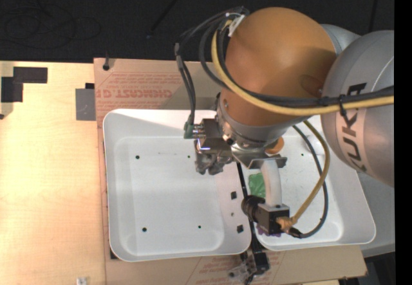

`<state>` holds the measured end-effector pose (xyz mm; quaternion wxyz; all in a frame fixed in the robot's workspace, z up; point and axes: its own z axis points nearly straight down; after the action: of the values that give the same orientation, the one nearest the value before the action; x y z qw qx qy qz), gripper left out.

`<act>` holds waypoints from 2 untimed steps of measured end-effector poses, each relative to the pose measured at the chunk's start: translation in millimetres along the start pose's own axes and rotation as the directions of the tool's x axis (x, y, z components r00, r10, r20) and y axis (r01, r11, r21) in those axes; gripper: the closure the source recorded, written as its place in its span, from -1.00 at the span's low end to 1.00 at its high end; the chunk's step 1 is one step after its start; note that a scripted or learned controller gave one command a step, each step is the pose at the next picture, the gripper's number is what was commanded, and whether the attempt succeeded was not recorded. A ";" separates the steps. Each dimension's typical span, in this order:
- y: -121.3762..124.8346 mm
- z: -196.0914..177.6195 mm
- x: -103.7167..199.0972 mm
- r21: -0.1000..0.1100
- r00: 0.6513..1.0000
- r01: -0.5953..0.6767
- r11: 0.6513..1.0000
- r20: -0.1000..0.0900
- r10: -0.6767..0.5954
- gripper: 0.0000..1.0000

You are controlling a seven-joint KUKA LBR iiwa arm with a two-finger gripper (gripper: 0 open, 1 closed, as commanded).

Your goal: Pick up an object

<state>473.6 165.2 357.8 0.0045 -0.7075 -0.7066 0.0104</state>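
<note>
The arm's orange wrist (277,65) hangs over the divide between the two white bins and hides much of the right bin. Below it, my gripper (209,156) shows as a dark grey mechanism over the right part of the left bin (122,181). A green object (256,185) lies in the right bin (351,213) just right of the divider, partly hidden behind a white bracket. A small orange object (277,146) peeks out under the wrist at the back of the right bin. Nothing can be seen held in the gripper.
A white bracket with a black box (267,218) and cables hangs off the wrist over the divider. Brown cardboard (138,87) lies under the bins, on a pale wooden bench (45,174) at the left.
</note>
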 end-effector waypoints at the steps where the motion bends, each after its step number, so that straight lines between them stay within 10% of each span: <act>1: 5.8 105.7 -60.1 -0.004 1.000 -0.006 1.000 -0.002 0.006 1.00; 2: 64.4 131.1 -2.1 -0.018 1.000 0.004 1.000 -0.008 -0.004 1.00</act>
<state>535.3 161.9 225.5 0.0009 -0.7060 -0.7082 0.0010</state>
